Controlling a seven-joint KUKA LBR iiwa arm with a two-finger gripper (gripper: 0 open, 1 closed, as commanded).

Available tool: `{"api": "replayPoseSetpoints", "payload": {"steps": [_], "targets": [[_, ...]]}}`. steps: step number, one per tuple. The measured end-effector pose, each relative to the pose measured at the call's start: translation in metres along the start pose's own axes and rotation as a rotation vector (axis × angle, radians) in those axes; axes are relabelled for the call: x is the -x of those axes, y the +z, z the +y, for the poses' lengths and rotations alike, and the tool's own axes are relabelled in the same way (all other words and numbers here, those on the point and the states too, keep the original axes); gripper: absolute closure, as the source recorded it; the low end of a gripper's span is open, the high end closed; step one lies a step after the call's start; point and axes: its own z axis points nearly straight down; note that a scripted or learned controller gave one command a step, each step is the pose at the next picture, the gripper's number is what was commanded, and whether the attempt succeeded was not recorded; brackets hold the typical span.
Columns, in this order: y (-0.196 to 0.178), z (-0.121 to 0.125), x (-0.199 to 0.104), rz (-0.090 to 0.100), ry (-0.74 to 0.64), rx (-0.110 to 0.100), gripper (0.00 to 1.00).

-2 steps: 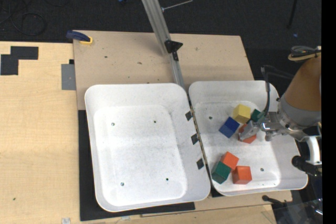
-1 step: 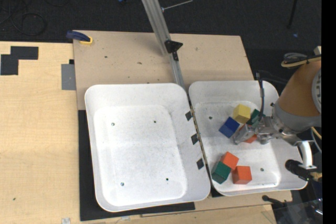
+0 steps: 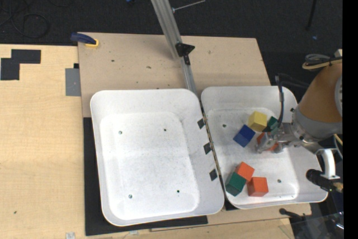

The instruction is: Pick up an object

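While the arm is reaching in from the right: the scene is sorting by size like this.
Right bin: holding every block; the left bin is sitting beside it.
Arm: hanging over the right bin's right side.
Gripper: sitting low among the blocks; I cannot tell its grip state.
Yellow block: lying just left and far of the gripper.
Blue block: lying just left, nearest.
Orange blocks: resting nearer, with a green block.

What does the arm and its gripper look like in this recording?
The arm is a rounded body with an orange band above a grey wrist section. A thin dark cable runs along it. The gripper is small, grey metal with reddish-orange parts, too blurred for finer detail.
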Motion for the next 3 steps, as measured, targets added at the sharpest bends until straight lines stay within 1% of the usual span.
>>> {"api": "replayPoseSetpoints", "payload": {"steps": [1, 2, 3], "targets": [[-0.045, 0.004, -0.007, -0.003, -0.009, 0.004, 1.00], [-0.090, 0.004, 0.002, -0.004, -0.008, 0.004, 1.00], [-0.152, 0.007, -0.001, -0.004, -0.010, 0.007, 1.00]]}}
